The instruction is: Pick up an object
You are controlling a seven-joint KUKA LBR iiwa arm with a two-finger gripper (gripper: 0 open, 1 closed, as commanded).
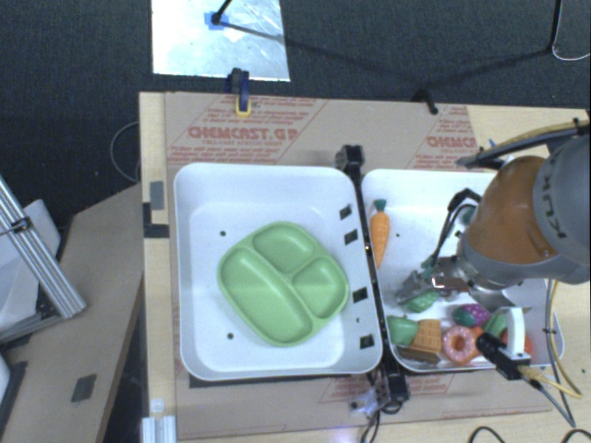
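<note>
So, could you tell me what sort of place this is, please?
Probably a robotics lab bench for pick tests: a grey arm over two white bins, toy food such as a carrot, and cables.

plate (283,284) in left bin (199,247) | carrot (379,231) in right bin (406,187), near divider | donut (458,343), waffle (426,340) at right bin's front | both bins on table (305,127)

Arm (526,224) bent low, hand (420,289) leftward
</note>
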